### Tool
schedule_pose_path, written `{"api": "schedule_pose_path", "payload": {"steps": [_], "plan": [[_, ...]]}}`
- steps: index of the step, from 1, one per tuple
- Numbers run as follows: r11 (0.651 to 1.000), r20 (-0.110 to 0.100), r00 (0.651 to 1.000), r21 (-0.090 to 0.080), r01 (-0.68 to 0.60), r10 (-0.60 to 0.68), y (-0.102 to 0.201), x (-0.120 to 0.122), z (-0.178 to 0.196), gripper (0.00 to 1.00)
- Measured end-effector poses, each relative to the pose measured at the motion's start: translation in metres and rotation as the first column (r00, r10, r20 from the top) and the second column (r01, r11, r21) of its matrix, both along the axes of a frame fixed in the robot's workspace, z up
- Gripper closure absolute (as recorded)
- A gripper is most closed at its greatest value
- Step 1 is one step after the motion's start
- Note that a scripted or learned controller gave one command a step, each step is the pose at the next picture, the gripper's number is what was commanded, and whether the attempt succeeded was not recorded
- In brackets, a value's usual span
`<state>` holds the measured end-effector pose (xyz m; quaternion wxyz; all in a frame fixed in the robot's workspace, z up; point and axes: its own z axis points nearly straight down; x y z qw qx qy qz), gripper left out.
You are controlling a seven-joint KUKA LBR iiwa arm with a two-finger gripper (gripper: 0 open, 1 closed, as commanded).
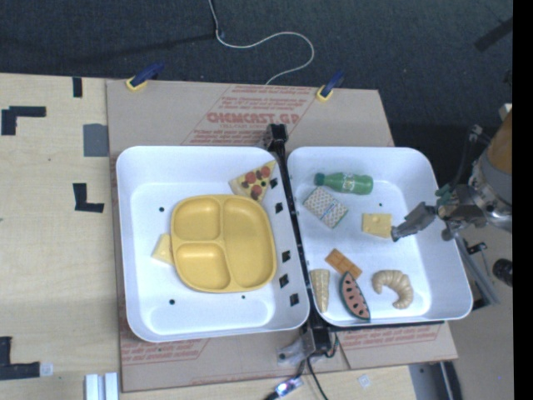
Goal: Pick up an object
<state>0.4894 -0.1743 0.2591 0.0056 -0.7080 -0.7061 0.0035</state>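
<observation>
My gripper hangs over the right edge of the right bin, open, with nothing between its fingers. One dark finger points left toward a yellow cheese block and stops just short of it. The same bin also holds a green bottle, a grey patterned packet, an orange cracker, a cone, a watermelon slice and a croissant.
In the left bin lie a yellow divided plate, a pizza slice at its upper right and a yellow wedge at its left. A ridge with black clips divides the bins. A white cable lies behind them.
</observation>
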Motion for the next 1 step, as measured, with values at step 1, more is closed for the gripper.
{"api": "schedule_pose_path", "payload": {"steps": [1], "plan": [[1.0,0.011,1.0,-0.003,-0.004,0.004,0.0002,0.0023,0.0056,0.0]]}}
